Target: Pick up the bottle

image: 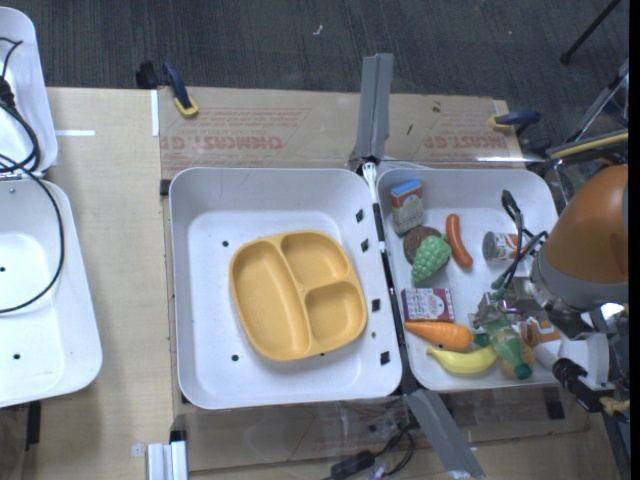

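A: Start at the front of the right bin point(545, 190). What lies there?

B: A banana point(462, 360) along the front wall, and a carrot point(440, 334) just behind it, touching. Just right of the banana is the bottle point(510, 352), green with an orange end, lying tilted at the front of the bin near the right corner.

A: And the gripper point(497, 313)?

B: It sits right above the bottle's upper end, low in the bin. The metal parts there overlap the bottle and the clutter, so I cannot tell how far apart the fingers are, or whether anything is between them.

A: The arm?

B: It comes in from the right; the orange band point(598, 230) bulks over the bin's right rim.

A: Going back from there?

B: A small pink box point(428, 303) behind the carrot, then a green knobbly fruit point(431, 258) with a brown item touching it behind. To their right, a sausage point(459, 241) lies slantwise, and a tin point(497, 246) lies on its side near the arm. Farthest back, in the left rear corner, a small carton point(407, 205).

A: The left bin point(200, 268)?

B: It holds a yellow tray point(297, 293) with three compartments, about mid-bin. The two bins touch along the middle.
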{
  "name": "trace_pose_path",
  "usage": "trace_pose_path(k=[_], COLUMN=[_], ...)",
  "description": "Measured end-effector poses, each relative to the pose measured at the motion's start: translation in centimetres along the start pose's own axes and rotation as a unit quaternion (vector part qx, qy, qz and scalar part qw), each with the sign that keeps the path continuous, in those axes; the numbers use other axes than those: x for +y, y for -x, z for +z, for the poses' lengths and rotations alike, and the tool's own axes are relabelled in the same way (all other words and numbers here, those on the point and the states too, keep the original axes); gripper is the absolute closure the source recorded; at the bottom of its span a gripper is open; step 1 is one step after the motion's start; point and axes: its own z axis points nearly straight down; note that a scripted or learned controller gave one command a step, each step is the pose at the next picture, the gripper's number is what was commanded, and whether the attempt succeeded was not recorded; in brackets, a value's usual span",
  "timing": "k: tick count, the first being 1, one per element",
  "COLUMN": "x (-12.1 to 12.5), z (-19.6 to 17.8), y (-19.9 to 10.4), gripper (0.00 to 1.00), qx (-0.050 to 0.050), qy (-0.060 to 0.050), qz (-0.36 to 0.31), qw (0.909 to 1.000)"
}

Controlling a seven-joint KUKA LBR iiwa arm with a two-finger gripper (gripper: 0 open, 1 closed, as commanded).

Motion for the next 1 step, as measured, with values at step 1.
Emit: trace_pose_path(k=[1], x=[1.04], z=[-13.34], y=[-3.94], gripper=[1.0], qx=[-0.001], qy=[-0.002], qz=[0.148], qw=[0.9889])
